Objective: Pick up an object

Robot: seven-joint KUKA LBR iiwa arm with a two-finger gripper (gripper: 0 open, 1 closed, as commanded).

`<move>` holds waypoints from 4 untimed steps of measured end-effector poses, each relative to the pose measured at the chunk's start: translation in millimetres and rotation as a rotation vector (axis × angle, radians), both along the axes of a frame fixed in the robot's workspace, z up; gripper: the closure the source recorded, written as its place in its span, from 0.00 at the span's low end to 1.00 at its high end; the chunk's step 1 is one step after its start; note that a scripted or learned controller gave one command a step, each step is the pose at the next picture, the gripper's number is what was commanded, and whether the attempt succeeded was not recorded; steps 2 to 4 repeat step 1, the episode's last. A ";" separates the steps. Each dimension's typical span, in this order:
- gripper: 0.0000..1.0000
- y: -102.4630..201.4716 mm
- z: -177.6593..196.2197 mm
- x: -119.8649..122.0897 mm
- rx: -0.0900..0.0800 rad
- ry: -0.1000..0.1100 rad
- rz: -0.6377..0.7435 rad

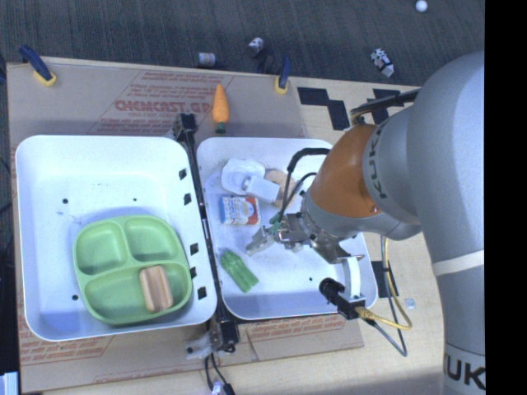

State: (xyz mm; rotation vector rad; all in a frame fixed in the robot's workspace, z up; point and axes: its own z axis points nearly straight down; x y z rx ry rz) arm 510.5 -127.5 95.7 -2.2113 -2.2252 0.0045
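My gripper [265,239] hangs low over the middle of the right bin [272,303], under the orange band of the arm. Just left of it lie a small red and white packet [239,211] and a green block [239,271] nearer the bin's front. A white bottle-like object [247,177] and a tan piece [277,175] rest toward the bin's back. I see nothing clearly between the fingers.
The left bin [49,171] holds a green divided tray [123,245] with a tan hot-dog-like piece [154,288] in its front compartment. An orange carrot toy [220,104] lies on the cardboard behind the bins. Black clips [186,127] mark the divider.
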 end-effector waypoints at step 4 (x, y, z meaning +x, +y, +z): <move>1.00 0.0 10.5 1.0 0.000 -0.001 0.005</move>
